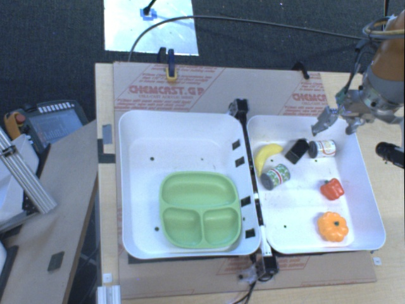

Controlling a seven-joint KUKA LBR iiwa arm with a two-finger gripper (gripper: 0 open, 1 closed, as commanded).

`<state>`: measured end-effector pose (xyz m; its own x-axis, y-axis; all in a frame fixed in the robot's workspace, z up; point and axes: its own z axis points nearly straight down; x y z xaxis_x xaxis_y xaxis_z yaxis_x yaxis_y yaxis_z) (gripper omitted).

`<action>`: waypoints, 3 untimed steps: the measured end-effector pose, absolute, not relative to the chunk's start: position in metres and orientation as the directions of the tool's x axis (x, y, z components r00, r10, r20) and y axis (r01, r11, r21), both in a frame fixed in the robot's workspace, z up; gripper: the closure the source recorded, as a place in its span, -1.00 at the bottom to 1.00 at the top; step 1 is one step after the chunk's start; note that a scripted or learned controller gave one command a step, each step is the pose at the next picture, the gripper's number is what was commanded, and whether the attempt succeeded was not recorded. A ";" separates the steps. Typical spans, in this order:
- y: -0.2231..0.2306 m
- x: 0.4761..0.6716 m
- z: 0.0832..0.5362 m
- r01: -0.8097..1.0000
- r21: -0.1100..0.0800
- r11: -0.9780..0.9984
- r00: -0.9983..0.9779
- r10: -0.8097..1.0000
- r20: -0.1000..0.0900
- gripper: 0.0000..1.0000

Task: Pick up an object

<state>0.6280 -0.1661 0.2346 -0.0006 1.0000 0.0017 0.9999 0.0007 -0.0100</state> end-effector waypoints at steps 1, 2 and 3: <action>-0.166 0.630 0.242 1.000 0.002 0.003 -0.003 1.000 0.000 -1.00; -0.166 0.624 0.199 1.000 0.000 0.001 -0.001 1.000 -0.001 -1.00; -0.169 0.624 0.157 1.000 0.000 0.001 -0.001 1.000 -0.001 -1.00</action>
